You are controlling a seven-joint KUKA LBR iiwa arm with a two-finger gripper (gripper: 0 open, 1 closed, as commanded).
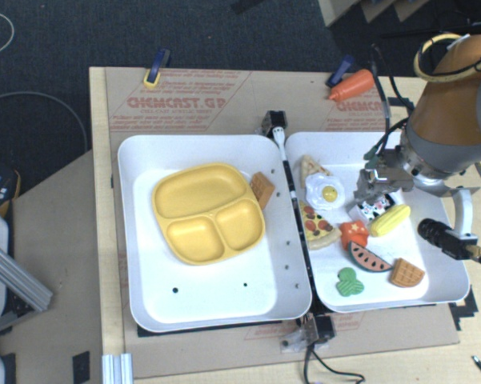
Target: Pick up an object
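Claw (374,192) low in the right bin (444,290), arm coming in from the right side. It sits directly over a small black-and-white item (374,208), just beside the yellow corn-like piece (390,220). Cannot tell from this angle whether the claw is spread or pinched, nor whether anything sits in it. Toy foods lie loose on the bin floor: fried egg (326,191), pizza slice (318,225), red piece (354,233), watermelon slice (368,258), green piece (349,282), waffle (406,274). Left bin (136,214) carries the yellow divided plate (208,213) and a brown wedge (262,189) at its edge. Judgement: approach done, grasp unconfirmed, nothing lifted yet; closing and raising remain.
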